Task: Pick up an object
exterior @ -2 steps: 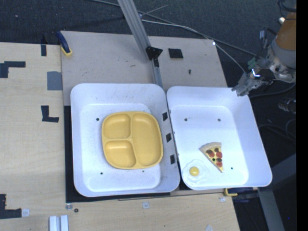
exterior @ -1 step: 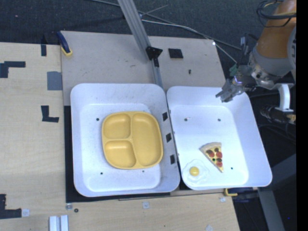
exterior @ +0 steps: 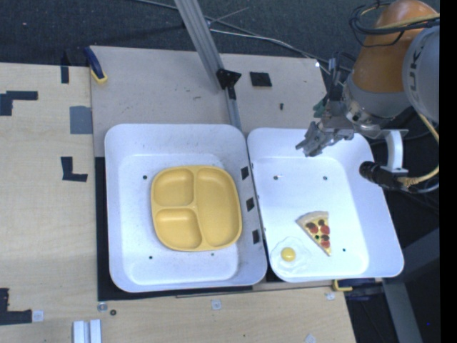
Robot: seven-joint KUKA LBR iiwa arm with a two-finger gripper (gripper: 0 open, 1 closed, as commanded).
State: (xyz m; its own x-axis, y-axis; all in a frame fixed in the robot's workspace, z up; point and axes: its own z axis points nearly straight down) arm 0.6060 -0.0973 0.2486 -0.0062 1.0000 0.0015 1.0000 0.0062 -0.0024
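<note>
Two bins — pincer above right bin, pizza slice apart

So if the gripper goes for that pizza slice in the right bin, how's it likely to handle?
The pizza slice looks like a thin toy lying flat on the right bin floor, so probably light and stiff. Being that flat, fingers may struggle to get under it, and it would likely slide rather than roll. The gripper hovers well away from it.

Robotics lab | taped bench – two white bins – loose cables

pizza slice, fried egg, right bin
</note>
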